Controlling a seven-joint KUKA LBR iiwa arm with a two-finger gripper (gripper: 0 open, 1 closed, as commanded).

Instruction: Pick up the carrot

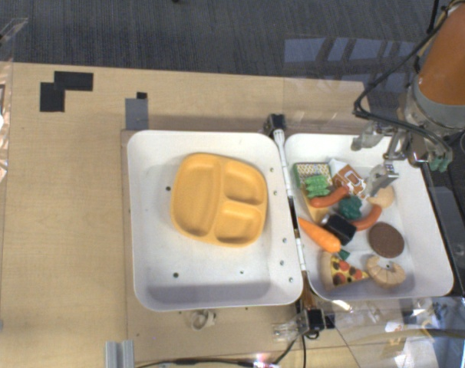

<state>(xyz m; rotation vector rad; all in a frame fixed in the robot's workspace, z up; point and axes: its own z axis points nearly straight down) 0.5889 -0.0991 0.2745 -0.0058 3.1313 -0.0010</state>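
While hanging over the far right part of the right bin, claw gripping nothing; fingers' spread too unclear to call wide or narrow. Reaching in from the right on the grey arm with its orange band.

Lying in the left half of the right bin: carrot, tilted, thick end toward the near right, well apart from the claw. Touching or nearly touching it on the right, a black block. Crowding around it: green toy to the far side, sausage, pizza slice to the near side, brown disc to the right.

Sitting in the middle of the left bin: yellow divided plate. Both bins resting side by side on the counter.
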